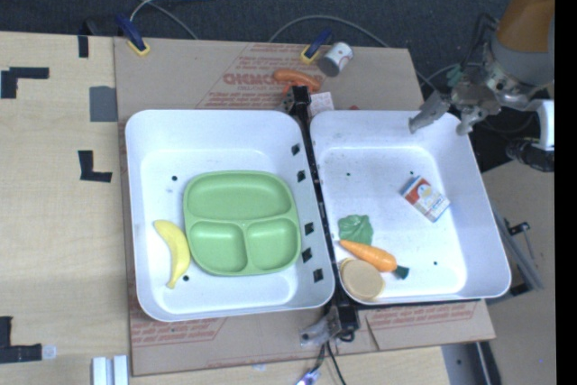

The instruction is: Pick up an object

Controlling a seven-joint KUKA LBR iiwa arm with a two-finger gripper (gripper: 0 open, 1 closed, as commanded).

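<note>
The right bin [469,194] holds a small red, white and blue box [424,197], a green leafy piece [356,226], an orange carrot [369,255] and a tan round disc [362,280] at its front left corner. A yellow banana [173,252] lies beside a green divided plate [242,223] in the left bin [153,149]. My gripper [443,121] hovers over the right bin's far right corner, open, its two grey fingers spread with nothing between them. It is well above and behind the box.
Behind the bins, an orange object [296,78] and a grey cylinder [334,59] rest on the cardboard sheet [225,77]. Blue-and-yellow clamps [133,35] hold that sheet. Cables run along the dark floor at the back.
</note>
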